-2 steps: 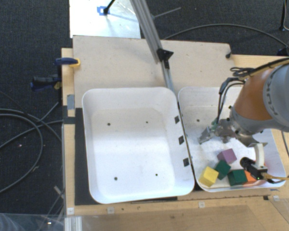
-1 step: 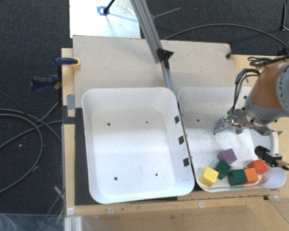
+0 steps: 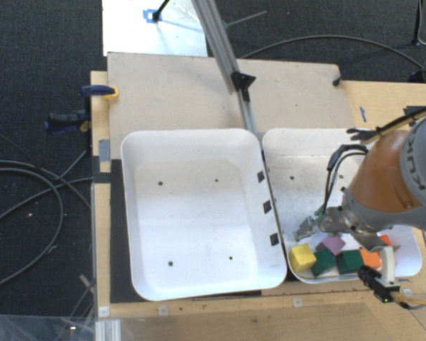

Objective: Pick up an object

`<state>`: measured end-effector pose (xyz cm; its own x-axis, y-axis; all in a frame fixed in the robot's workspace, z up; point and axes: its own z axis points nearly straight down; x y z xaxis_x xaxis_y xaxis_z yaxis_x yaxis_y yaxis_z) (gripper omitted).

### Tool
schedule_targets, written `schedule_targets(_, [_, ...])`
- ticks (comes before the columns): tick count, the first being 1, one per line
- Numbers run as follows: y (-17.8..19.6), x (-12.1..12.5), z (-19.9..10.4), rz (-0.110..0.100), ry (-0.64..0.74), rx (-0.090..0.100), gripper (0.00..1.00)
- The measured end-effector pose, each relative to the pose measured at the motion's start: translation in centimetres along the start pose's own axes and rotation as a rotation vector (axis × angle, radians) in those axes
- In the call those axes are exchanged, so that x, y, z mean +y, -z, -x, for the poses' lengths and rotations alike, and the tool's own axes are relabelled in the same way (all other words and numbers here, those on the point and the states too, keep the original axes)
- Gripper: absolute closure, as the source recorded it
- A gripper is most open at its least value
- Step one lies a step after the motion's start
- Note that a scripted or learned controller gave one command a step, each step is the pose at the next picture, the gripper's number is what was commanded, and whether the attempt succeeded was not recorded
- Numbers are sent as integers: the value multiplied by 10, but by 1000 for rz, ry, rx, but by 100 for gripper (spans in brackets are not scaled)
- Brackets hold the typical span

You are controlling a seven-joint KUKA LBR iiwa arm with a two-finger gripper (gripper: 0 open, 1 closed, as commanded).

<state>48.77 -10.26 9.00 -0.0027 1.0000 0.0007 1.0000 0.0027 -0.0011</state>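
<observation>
Reaching in from the right, the grey arm [image 3: 394, 180] with its orange band hangs over the right bin [image 3: 298, 158], its wrist bulk covering much of that bin's near right part. Gripper [image 3: 314, 224] seen low at the wrist's left side, a metallic cluster just above the bin floor; whether it is open or closed, cannot tell, the view is too small and cluttered there. Nothing visibly held. Objects bunched in the near corner of the right bin, close together: yellow block [image 3: 302, 256] nearest the divider between bins, dark green block [image 3: 324, 263] just right of it, pink-purple block [image 3: 333, 245] behind those two, second green block [image 3: 349, 261] further right, orange block [image 3: 371, 258] beside that, partly under the wrist. Gripper sits just behind and left of this cluster, near the yellow block but apart from it so far as can be judged. Left bin [image 3: 138, 212] lies alongside, touching or nearly touching the right bin at the shared edge, a few small dark dots on its floor. Both bins rest on a pale bench board [image 3: 177, 91]. Slanted metal pole [image 3: 216, 34] crosses from top centre down toward the gap between bins. Blue clamp [image 3: 74, 119] at the bench's left edge. Black cables [image 3: 28, 190] loop on dark carpet to the left.
</observation>
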Motion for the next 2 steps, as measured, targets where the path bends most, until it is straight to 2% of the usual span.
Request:
schedule_targets(1, [5, -3, 8, 2, -1, -1, 0])
schedule_targets(2, [0, 11, -7, 4, 4, 0, 0])
